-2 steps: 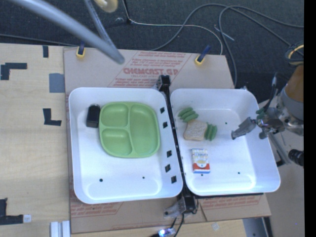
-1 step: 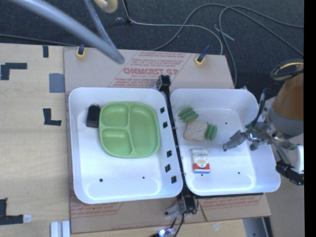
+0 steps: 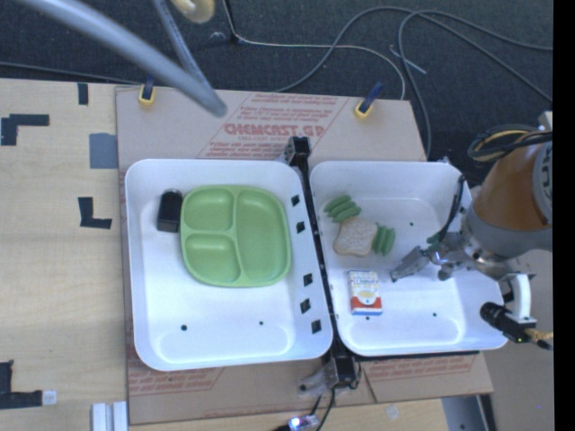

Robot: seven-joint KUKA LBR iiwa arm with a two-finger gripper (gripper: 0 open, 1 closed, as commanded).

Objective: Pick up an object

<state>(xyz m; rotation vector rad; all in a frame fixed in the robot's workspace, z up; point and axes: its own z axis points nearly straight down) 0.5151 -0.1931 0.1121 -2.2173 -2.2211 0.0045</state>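
Red-and-white carton (image 3: 365, 293) lies in the right bin (image 3: 406, 338), just left of the gripper (image 3: 402, 268), whose fingers seem spread, holding nothing. Nearby in that bin sit toast (image 3: 355, 237) and two green pieces (image 3: 340, 208). Left bin (image 3: 216, 344) holds a green tray (image 3: 237, 235) and a black block (image 3: 169, 211).

Right bin (image 3: 404, 187) lies under the jaws. Left bin (image 3: 225, 330) sits well left of them, the two walls meeting at a black strip (image 3: 311, 241). Cardboard (image 3: 269, 119) lies beneath both bins. Two yellow clamps (image 3: 146, 94) (image 3: 366, 108) sit beyond the jaws on the cardboard's far edge. Cables (image 3: 377, 25) trail further back over a dark floor, possibly carpet.
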